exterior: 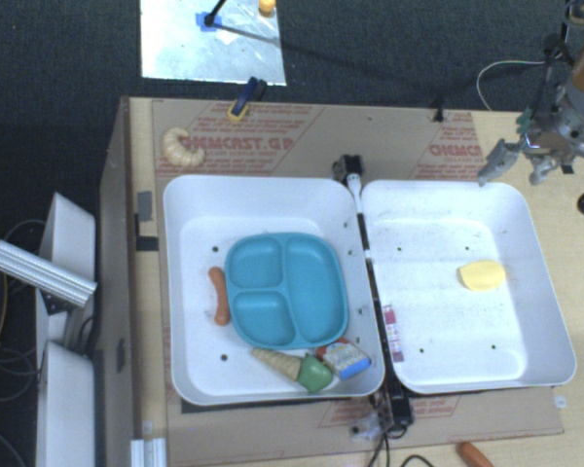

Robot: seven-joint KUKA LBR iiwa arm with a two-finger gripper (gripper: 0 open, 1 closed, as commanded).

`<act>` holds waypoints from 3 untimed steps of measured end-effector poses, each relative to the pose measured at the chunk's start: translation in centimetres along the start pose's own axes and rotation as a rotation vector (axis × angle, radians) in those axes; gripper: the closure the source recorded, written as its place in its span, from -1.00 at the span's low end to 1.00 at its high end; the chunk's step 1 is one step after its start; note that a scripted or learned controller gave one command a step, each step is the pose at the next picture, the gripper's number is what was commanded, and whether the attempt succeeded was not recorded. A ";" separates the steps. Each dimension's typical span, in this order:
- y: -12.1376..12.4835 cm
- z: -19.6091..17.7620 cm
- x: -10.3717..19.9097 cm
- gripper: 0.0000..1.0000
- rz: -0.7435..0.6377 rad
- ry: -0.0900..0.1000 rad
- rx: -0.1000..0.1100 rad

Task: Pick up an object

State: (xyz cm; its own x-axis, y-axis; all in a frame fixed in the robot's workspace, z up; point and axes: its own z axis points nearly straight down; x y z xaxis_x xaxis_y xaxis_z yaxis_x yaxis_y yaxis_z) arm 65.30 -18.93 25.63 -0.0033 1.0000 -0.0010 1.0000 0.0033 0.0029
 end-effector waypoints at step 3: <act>-8.1 14.9 -1.7 -1.00 0.002 0.000 0.002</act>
State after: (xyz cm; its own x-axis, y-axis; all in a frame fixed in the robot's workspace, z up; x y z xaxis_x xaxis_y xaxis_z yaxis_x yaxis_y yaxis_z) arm 57.27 -20.63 10.72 -0.0013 1.0000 -0.0005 1.0000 0.0013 0.0013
